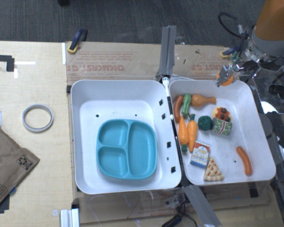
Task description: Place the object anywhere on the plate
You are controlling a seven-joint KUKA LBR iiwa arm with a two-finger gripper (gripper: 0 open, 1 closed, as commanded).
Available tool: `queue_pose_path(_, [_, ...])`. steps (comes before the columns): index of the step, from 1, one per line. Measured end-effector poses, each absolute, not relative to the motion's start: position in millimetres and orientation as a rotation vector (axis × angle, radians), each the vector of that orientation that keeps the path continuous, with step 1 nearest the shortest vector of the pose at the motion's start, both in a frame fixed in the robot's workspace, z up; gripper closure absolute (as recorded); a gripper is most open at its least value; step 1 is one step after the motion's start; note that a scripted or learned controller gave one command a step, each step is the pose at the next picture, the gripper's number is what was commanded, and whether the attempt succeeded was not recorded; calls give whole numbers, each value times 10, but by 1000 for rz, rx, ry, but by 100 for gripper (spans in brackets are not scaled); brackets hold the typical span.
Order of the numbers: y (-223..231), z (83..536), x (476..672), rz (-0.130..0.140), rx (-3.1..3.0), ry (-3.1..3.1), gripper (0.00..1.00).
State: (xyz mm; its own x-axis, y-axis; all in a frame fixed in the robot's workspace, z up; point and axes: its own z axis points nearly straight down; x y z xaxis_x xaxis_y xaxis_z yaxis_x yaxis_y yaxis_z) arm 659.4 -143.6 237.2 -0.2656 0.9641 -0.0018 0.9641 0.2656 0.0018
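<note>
Smooth turquoise plastic, moulded into a rounded plate [127,149] with three compartments, lies alone in the left shallow white bin [85,126]. The right shallow white bin [255,126] holds a heap of glossy toy foods: two tapered orange carrots [187,132], one brown drumstick [202,99], one slim red-orange chilli [178,106], one green pod [186,103], one knobbly dark green broccoli floret [205,123], one printed packet of mixed colours [222,122], one small flat blue-and-white carton [200,155], one tan waffle-textured triangular wedge [212,170] and one smooth orange sausage [245,160], which lies apart near the right wall. None of them touches the plate.

At the right bin's far corner the grey arm's two-finger gripper [226,75] hangs above the rim; an orange shape shows at its tip, but whether its fingers are parted or closed cannot be told. One pale ring of tape [38,117] rests on the wooden bench [28,79].
</note>
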Motion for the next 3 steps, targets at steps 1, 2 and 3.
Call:
queue_pose_path(1, [-891,1911,6289,-2,1657,2670,100])
queue_pose_path(2, [-291,1918,5974,0,1308,2856,100])
queue_pose_path(3, [432,1913,5428,-1,1177,2913,100])
